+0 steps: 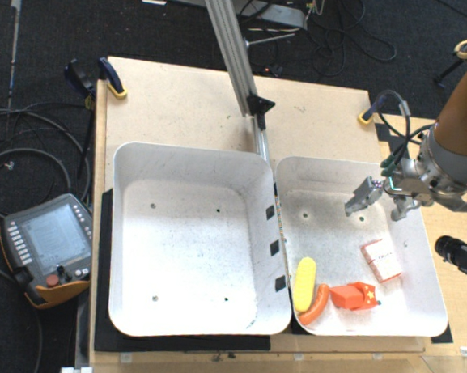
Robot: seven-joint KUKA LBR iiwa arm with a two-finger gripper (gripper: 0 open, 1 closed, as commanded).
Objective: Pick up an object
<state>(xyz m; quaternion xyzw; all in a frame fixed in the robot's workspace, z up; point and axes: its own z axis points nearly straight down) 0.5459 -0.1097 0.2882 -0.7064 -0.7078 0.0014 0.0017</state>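
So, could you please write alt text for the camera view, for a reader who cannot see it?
A grey and orange robot arm holds its gripper above the right bin, with nothing between the fingers. Near that bin's front lie a yellow banana, a carrot, an orange toy and a small box.

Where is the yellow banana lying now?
The yellow banana lies in the right bin, near its front left corner, touching the orange carrot-like piece.

Even overhead light falls bright on the two white bins (188, 243) beneath me; soft, short shadows hug their walls. The pale surface (184, 104) reads clearly, the dark floor (35, 42) stays dim. Focus is fair, slightly grainy; no strong glare.
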